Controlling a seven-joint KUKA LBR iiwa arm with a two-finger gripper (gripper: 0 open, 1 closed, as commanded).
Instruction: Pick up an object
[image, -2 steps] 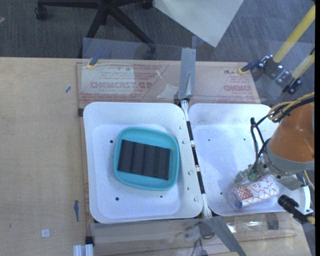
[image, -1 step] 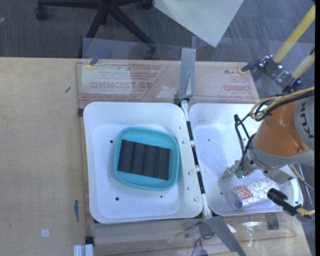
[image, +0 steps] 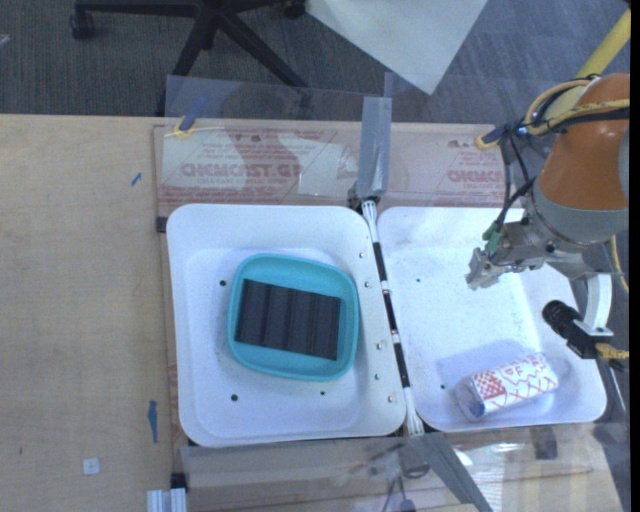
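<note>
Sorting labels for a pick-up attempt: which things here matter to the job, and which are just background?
Job:
gripper
red-and-white patterned roll lying in the right bin
teal tray in the left bin

Background:
office chair base
wooden bench

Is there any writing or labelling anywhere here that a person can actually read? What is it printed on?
Red lettering on the clear panel behind the left bin: a word is there, too blurred and glared to read.
Red lettering on the clear panel behind the right bin: too blurred and partly hidden.
Red-and-white pattern on the cylinder in the right bin: a print, no readable words.
</note>
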